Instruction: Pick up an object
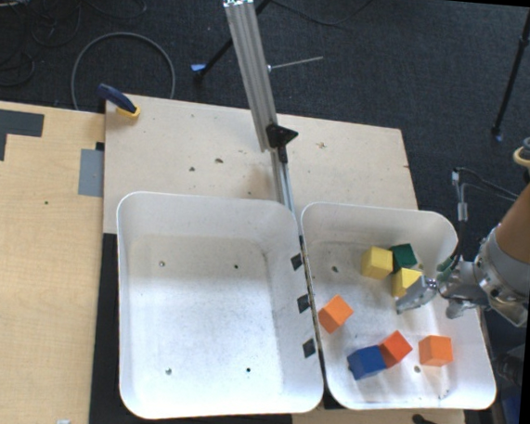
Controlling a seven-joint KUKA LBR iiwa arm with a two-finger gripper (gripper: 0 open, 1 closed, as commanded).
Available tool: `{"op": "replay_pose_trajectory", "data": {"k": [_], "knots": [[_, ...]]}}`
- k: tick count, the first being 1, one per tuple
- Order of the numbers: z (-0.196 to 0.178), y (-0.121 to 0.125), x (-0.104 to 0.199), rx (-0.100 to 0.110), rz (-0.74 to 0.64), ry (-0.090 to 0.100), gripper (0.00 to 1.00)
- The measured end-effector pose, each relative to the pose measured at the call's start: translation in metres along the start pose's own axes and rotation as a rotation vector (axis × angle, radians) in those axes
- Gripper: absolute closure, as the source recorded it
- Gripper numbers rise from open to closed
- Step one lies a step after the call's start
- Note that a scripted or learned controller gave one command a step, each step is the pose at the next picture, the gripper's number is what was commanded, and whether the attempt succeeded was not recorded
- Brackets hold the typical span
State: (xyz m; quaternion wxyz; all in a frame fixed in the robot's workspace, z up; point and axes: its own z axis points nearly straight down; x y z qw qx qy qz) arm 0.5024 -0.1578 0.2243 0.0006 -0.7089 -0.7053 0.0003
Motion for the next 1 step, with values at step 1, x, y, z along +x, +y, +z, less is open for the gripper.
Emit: {"op": "replay_pose_trajectory", "data": {"k": [1], "knots": [[0.1253, 0.0567, -0.034, 0.007, -0.006, 0.001, 0.0]]}}
